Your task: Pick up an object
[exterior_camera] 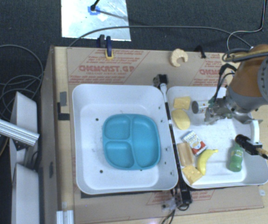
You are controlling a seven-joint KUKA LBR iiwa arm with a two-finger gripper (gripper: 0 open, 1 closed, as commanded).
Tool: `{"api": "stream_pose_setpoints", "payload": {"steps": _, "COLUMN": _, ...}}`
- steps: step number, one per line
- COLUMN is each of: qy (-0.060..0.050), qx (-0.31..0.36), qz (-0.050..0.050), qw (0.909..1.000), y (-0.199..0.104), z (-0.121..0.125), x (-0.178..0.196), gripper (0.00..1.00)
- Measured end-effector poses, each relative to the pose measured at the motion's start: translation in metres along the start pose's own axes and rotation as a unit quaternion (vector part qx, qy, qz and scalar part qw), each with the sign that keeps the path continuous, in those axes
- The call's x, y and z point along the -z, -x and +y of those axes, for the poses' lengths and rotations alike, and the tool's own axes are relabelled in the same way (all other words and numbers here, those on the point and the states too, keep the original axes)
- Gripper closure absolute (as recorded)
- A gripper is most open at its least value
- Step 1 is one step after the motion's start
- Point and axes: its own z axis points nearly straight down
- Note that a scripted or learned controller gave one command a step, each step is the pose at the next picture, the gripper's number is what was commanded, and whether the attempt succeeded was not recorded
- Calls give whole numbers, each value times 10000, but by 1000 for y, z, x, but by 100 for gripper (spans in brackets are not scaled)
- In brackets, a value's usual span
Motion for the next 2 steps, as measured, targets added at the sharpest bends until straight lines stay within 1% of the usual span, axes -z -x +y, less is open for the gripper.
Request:
{"api": "stream_pose_setpoints", "payload": {"steps": 1, "qy": 11, "qx": 3, "qz": -4, "qw": 10000, "y": 45, "z": 67, "x": 70, "gripper": 0}}
{"api": "stream_pose_setpoints", "payload": {"steps": 2, "qy": -17, "qx": 8, "qz": 16, "qw": 10000, "y": -57, "z": 13, "x": 49, "gripper": 0}}
